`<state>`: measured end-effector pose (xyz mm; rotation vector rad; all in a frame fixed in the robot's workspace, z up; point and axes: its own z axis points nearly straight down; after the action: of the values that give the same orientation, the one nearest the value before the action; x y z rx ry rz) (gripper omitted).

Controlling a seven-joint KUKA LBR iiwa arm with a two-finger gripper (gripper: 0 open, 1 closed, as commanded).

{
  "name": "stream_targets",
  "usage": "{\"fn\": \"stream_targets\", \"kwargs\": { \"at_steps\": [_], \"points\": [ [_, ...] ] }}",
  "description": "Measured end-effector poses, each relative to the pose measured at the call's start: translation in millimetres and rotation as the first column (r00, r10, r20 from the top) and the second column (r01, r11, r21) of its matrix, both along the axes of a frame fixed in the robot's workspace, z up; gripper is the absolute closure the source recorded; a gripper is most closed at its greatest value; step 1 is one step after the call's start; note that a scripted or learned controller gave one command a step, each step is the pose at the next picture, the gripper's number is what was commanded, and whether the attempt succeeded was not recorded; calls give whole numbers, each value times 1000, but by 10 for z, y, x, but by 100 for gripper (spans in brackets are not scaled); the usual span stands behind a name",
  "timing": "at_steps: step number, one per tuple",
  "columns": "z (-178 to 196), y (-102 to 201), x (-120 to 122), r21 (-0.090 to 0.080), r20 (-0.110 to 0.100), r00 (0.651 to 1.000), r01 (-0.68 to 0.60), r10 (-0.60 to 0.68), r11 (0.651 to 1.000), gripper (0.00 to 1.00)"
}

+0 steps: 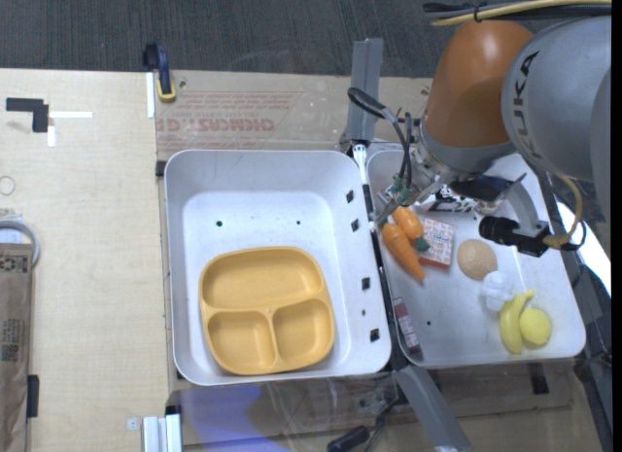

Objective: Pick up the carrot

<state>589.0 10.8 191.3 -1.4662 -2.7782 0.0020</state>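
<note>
Carrot (pixel 403 242) lies in right bin (pixel 457 329), near left wall. Arm's jaws right above carrot top; open or closed, cannot tell.

— We are seeing an orange carrot (pixel 402 240) lying in the white right bin (pixel 457 329), beside a red-and-white printed packet (pixel 437 242).

— We are also noting a tan egg-like ball (pixel 476 260), a yellow banana (pixel 522 323), and a yellow-orange divided plate (pixel 266 308) sitting in the white left bin (pixel 262 183).
</note>
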Motion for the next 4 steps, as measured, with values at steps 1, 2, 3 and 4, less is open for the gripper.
{"fn": "stream_targets", "kwargs": {
  "at_steps": [1, 2, 3, 4],
  "points": [
    [3, -428, 523, -1, 2, 984, -177, 177, 984, 100],
    [2, 484, -8, 1, 1, 872, -489, 489, 872, 100],
    [7, 100, 461, -1, 3, 786, -619, 619, 786, 100],
    [14, 198, 485, -2, 4, 640, -769, 769, 640, 100]
  ]
}}
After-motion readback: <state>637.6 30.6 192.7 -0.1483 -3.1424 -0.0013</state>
